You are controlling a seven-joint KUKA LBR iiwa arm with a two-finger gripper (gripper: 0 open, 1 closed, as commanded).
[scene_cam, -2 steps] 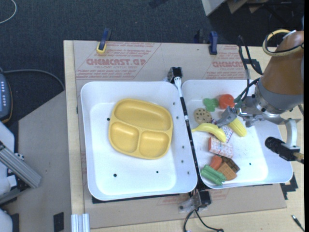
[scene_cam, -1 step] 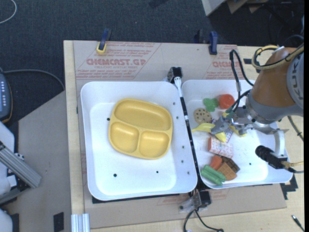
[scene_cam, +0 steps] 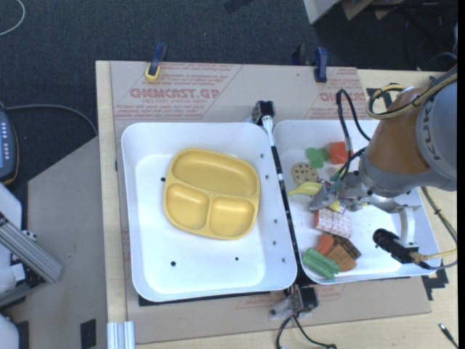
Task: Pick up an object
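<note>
We see two white bins (scene_cam: pixel 145 217) on a brown board (scene_cam: pixel 109 122) over dark carpet (scene_cam: pixel 73 27). The gripper (scene_cam: pixel 330 195) hangs at right; we cannot tell its state.

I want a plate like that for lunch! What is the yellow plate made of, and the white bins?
The plate looks like smooth plastic: one even yellow, rounded moulded compartments, a soft sheen. The bins also look like plastic, glossy white with rounded corners and thin rims, though thin painted metal can't be ruled out from here.
</note>
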